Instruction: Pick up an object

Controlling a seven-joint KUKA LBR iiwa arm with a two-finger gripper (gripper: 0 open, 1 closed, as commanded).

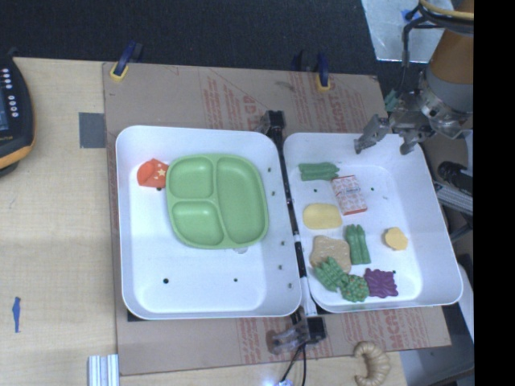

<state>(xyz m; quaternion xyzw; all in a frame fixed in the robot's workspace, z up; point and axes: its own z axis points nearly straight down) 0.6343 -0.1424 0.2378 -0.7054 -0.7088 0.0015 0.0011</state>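
Purple and green toys (354, 280) crowd your right bin's (418, 215) near edge; nothing is lifted yet. Your gripper (389, 137) hovers spread and empty above the far rim, so the pick remains.

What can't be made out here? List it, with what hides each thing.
- Arm: cut off by the camera view's right and top edges above the orange band.
- Red toy: its right part is hidden behind the green divided plate.
- Small carton: the print is too small to read.
- Tan piece: its lower edge is covered by the green toys lying over it.
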